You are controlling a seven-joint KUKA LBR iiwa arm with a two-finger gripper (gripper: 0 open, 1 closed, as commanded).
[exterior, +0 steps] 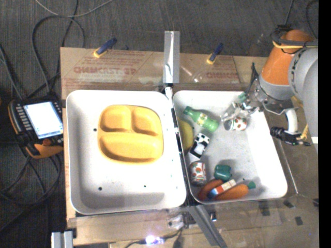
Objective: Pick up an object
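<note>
Where gripper (235, 109) hangs, spotted white cup (237, 123) lies just below.

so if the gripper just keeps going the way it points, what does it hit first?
Probably the small white spotted cup, lying just under the gripper in the right bin. Depth is unclear from this slanted view.

Left bin (77, 154): divided tray (131, 133) near centre. Right bin (269, 164): bottle (201, 119) by far-left corner; cup (238, 123) toward far edge, gripper (239, 110) above it; can (197, 171) at left wall; carrot (234, 191) along near edge.
</note>
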